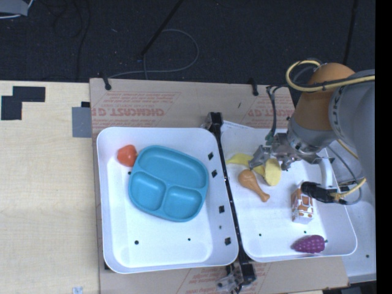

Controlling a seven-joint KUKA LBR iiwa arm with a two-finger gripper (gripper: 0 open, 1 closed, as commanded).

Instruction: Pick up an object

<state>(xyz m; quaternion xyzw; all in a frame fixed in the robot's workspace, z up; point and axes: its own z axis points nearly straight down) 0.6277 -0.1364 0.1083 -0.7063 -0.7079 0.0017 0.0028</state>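
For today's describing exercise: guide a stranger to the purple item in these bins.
Start at the right white bin, the one nearest the robot arm. In its front corner lies a bunch of purple toy grapes. It is the purple, bumpy piece, lying just below the small orange-and-white carton.

The scene is viewed by a single fixed camera, mounted above the bench [49,195] and tilted downward. Both white bins, the left bin [116,237] and the right bin [343,237], are framed whole (with dark floor beyond the bench's far edge). A middling distance is kept; the arm [343,109] is cropped at the right.
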